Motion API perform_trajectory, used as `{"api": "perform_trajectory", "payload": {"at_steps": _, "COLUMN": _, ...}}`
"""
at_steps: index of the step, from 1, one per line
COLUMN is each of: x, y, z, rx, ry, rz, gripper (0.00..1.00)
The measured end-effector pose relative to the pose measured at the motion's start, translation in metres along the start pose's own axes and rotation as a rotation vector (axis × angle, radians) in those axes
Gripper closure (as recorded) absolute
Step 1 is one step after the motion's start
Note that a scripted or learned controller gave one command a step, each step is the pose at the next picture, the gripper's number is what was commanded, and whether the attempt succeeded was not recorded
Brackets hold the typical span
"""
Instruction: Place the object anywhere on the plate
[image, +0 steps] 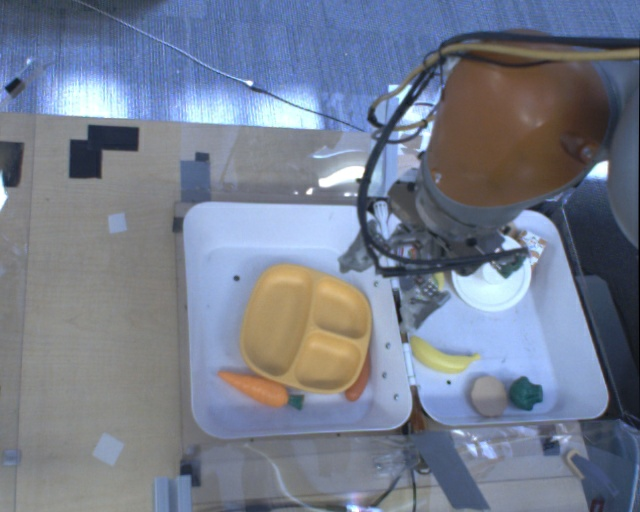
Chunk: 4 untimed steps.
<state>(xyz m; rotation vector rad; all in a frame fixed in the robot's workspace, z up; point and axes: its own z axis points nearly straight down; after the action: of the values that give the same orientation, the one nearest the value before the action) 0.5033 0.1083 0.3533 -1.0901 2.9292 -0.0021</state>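
My arm hangs over the seam between the two bins, its big orange wrist band blocking much of what sits below. Under it, the left bin bears the yellow plate, a three-compartment dish lying flat, and as far as I can see nothing rests in any of its wells. The right bin holds the loose goods.

So I judge the task to be barely begun: nothing is on the plate, and the carrying and setting down are all left to do.

My pincer sits low at the dividing wall, just above the banana, which lies in the right bin near its left edge and looks like the thing I am after, though that is a guess. Whether my pincer is spread or closed I cannot tell, since wrist and cables hide it; I see nothing gripped in it.

Beside the pincer is a small white bowl, partly under my wrist. Two carrots lie in the left bin, a long carrot touching the plate's near rim and a short carrot tucked against its right corner. Smallest are the tan ball and the green piece, side by side at the right bin's near edge.
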Motion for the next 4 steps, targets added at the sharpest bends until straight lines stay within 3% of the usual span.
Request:
{"api": "perform_trajectory", "payload": {"at_steps": 1, "x": 0.017, "y": -0.015, "z": 0.097, "rx": -0.005, "ry": 0.011, "rz": 0.169, "gripper": 0.0}}
{"api": "perform_trajectory", "payload": {"at_steps": 2, "x": 0.044, "y": -0.042, "z": 0.17, "rx": -0.005, "ry": 0.014, "rz": 0.21, "gripper": 0.0}}
{"api": "perform_trajectory", "payload": {"at_steps": 3, "x": 0.039, "y": -0.042, "z": 0.156, "rx": 0.0, "ry": 0.0, "rz": 0.206, "gripper": 1.0}}
{"api": "perform_trajectory", "payload": {"at_steps": 4, "x": 0.039, "y": -0.087, "z": -0.028, "rx": 0.005, "ry": -0.002, "rz": 0.288, "gripper": 1.0}}
